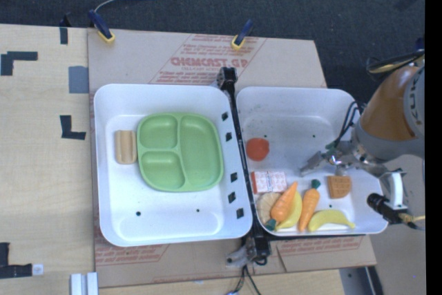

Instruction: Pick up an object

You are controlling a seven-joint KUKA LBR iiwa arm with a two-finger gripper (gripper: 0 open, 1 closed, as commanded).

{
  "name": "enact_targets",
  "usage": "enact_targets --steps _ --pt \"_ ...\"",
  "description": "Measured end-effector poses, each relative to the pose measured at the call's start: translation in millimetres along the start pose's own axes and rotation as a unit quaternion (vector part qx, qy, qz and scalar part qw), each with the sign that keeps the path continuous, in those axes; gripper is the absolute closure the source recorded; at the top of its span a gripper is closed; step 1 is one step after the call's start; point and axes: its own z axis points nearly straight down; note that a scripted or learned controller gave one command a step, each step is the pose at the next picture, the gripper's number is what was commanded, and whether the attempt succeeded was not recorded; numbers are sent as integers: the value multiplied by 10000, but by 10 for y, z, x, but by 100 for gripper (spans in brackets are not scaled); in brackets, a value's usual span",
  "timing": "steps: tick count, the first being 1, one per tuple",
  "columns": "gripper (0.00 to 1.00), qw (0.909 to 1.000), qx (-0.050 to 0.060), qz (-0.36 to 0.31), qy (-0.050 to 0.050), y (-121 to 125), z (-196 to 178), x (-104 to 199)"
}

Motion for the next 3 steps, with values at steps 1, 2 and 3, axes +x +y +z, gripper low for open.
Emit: enact_targets --steps 1,2,3 --pt "0 10000 -64 33 -56 -403 -15 805" --pt "0 10000 28 0 10 -433 -911 489" --pt "0 10000 45 -10 23 114 -58 912"
